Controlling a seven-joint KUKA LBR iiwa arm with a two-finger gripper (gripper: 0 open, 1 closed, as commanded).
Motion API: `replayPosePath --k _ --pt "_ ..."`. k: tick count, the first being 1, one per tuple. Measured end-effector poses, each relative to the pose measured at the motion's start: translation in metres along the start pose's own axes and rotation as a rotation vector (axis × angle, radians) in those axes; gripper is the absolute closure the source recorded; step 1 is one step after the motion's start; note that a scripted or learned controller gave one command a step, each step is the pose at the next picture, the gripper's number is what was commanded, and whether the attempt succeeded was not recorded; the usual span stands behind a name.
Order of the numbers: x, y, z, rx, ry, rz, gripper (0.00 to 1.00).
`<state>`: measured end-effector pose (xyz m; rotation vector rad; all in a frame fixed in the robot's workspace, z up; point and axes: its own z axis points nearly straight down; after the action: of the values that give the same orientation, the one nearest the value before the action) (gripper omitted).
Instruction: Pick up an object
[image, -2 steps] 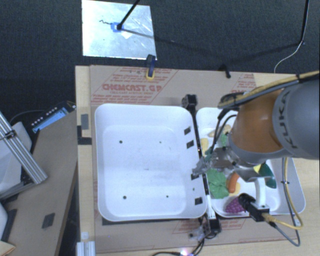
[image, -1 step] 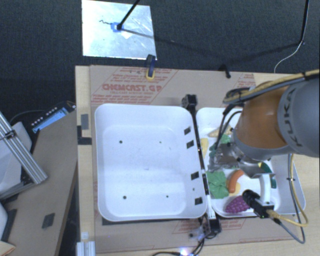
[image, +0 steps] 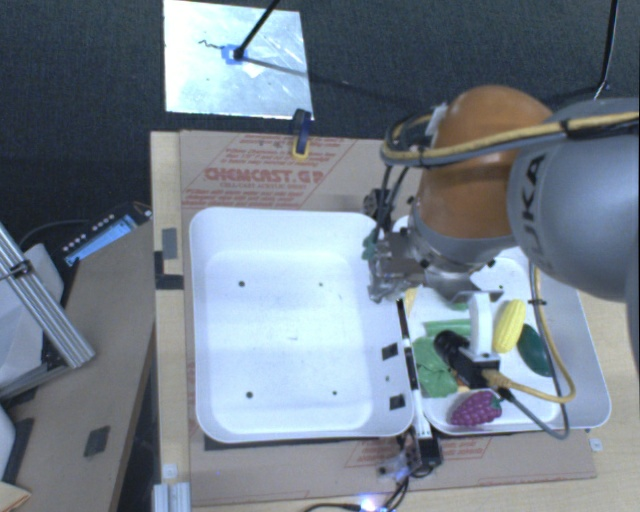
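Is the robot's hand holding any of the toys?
Cannot tell: the hand sits low at the right bin's near edge, its tips hidden.

Both bins (image: 290, 320) look like smooth, matt white plastic. The arm (image: 560, 200) has a satin grey shell and a glossy orange band (image: 480, 130). The corn (image: 509, 325) and grapes (image: 476, 408) look like shiny plastic. Under the bins lies dull brown cardboard (image: 260, 170).
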<state>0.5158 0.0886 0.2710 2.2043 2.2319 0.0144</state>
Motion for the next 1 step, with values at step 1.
replayPosePath --k 1 --pt "0.0427 -0.0318 0.0774 0.017 -0.002 0.004 1.00"
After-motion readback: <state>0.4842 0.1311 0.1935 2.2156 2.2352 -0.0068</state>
